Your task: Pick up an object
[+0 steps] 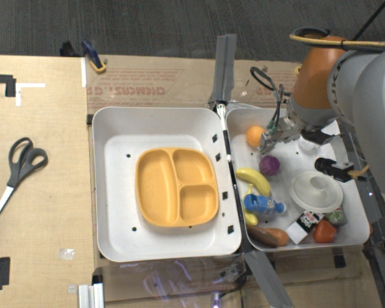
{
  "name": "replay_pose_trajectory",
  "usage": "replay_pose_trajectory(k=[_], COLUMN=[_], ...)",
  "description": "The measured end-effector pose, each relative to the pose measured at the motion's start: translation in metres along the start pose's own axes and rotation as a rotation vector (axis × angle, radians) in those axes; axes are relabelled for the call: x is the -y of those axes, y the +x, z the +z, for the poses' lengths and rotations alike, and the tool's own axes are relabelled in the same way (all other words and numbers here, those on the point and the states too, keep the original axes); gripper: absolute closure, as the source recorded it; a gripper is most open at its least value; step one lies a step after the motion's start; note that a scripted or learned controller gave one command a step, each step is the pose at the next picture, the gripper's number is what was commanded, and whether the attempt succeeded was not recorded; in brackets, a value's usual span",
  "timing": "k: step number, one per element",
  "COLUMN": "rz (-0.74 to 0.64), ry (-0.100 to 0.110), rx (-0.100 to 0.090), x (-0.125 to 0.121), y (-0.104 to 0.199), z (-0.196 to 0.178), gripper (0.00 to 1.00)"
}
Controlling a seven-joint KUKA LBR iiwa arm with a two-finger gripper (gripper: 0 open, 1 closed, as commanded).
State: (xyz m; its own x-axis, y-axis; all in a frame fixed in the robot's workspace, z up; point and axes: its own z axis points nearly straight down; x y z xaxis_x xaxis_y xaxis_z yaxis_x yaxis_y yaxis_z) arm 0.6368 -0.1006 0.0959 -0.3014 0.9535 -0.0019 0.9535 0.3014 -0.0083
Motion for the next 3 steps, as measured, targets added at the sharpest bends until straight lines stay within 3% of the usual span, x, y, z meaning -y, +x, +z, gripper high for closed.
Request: replay_pose_trajectory(k=[1, 2, 3], rz=[0.000, 0.054, 0.050], ry=[0.000, -0.002, 0.001], rx=[0.000, -0.001, -0.001], x=[0.0000, 0.0098, 0.0098], y=[0.0002, 0.0019, 0.0021], z=[0.0002, 0.0071, 0.0004], gripper=[0.00, 0.00, 1.00])
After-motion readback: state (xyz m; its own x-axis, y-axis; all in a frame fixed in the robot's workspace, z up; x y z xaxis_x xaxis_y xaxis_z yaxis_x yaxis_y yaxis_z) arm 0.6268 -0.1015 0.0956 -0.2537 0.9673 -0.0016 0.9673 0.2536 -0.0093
